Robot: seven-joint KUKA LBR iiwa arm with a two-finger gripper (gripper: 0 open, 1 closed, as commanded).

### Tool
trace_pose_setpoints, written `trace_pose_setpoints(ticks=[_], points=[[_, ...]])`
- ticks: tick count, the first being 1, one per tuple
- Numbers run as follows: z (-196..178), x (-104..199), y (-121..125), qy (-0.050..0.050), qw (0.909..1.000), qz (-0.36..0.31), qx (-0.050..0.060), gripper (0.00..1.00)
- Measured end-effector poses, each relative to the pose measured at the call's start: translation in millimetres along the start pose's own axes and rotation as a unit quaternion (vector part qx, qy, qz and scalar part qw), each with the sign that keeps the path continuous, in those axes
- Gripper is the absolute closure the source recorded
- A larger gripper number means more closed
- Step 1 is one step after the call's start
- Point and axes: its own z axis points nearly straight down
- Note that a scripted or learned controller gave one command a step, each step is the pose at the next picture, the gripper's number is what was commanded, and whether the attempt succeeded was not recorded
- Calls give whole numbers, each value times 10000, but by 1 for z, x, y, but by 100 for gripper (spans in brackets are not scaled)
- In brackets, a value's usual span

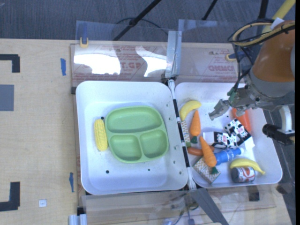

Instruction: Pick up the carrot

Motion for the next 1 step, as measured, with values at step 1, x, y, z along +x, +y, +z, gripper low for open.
trace_pose_setpoints(ticks=[1], points=[[0,0,0,-1,10000,1,-2,0]])
